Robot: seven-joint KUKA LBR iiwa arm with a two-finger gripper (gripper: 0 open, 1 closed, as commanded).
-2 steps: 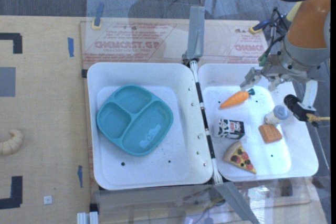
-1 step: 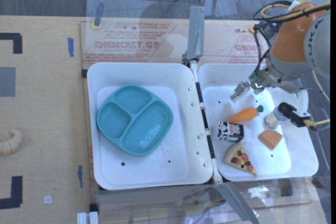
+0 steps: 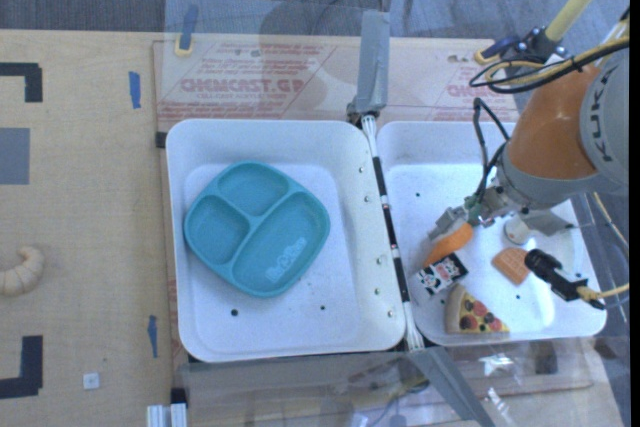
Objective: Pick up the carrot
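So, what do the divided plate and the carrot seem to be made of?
The divided plate looks like moulded plastic or silicone: one even teal colour, soft rounded rims, a dull sheen. The carrot looks like a plastic toy: flat, uniform orange with a smooth surface. It lies at the hand, so part of it is hidden. Both materials are guesses from the look alone.

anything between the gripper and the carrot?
Nothing visible. The gripper sits right at the carrot's upper end in the right bin. The small black-and-white carton lies just below the carrot, off the approach.
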